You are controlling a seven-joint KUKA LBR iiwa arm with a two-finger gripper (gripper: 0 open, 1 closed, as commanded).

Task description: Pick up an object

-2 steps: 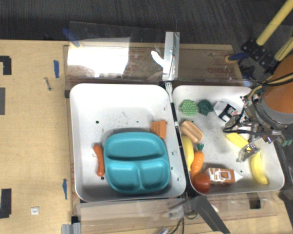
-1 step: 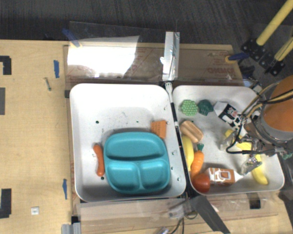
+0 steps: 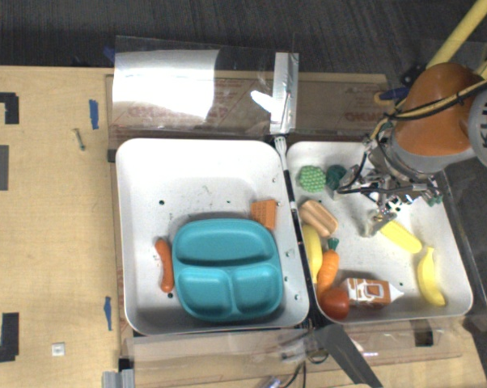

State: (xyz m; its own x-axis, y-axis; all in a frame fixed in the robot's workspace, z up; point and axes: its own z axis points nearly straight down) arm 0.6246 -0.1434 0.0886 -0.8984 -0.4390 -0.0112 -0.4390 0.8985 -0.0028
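End effector (image 3: 387,207) low over the far half of the right bin (image 3: 458,259), under the grey wrist with its orange band; too cluttered with cables to tell how wide or narrow, nothing seen gripped.

Nearest the front rim: a red tomato (image 3: 335,302) touching a small brown carton (image 3: 369,291), which lies on its side with its long axis left to right. Just right of those, a banana (image 3: 429,277) lying near to far along the right wall.

Further in, a yellow piece (image 3: 400,235) just below the end effector, long axis slanting from upper left to lower right, with bare white floor on its left and near sides. Cannot tell whether touching the end effector.

Along the dividing wall: a carrot (image 3: 328,267) with leaf end away, a long yellow item (image 3: 311,249), a tan roll (image 3: 318,215).

At the far left corner, a green ball (image 3: 311,178) beside a dark green item (image 3: 336,176).

In the left bin (image 3: 138,217): a teal divided plate (image 3: 226,267), a sausage (image 3: 166,263) near to far at its left edge, an orange block (image 3: 264,212) behind; open floor at the back.
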